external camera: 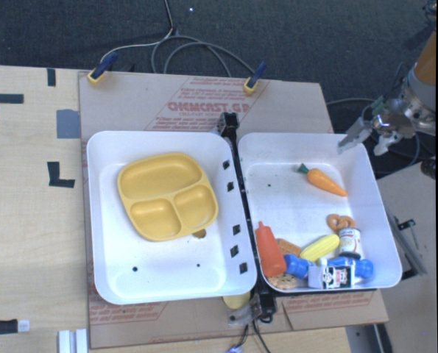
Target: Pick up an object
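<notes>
Gripper hangs at the right bin's upper right corner, fingers spread apart, nothing between them.
Arm leans in from the right, wrist angled down-left; carrot lies nearest, well apart, while corn, pretzel and red bottle crowd the near end. Yellow plate sits in the left bin.

I see a cardboard sheet under the bins, yellow clamps at eleven o'clock, cables at twelve.
</notes>
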`<state>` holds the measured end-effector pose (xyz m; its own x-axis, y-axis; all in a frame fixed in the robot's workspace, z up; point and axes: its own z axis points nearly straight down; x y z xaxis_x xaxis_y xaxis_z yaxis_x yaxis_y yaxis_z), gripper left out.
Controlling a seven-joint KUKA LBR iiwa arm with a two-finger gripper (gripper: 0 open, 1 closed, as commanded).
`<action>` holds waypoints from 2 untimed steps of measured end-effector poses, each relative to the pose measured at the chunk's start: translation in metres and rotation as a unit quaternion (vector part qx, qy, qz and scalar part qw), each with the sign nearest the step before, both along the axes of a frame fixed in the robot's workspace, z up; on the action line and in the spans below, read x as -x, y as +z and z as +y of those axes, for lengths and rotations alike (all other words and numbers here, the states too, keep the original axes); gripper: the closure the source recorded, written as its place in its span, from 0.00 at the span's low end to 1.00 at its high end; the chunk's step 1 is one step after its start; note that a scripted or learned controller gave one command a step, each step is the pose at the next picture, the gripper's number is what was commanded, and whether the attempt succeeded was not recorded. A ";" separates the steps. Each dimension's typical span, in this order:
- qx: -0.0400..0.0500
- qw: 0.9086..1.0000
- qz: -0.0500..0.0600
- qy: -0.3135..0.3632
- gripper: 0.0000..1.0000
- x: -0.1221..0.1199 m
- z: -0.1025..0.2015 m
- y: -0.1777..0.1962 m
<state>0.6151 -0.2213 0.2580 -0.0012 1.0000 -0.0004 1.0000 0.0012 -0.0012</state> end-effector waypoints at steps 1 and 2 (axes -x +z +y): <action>-0.001 1.000 0.004 0.001 0.00 -0.031 0.003 -0.137; 0.001 1.000 0.000 0.002 0.00 -0.054 0.057 -0.175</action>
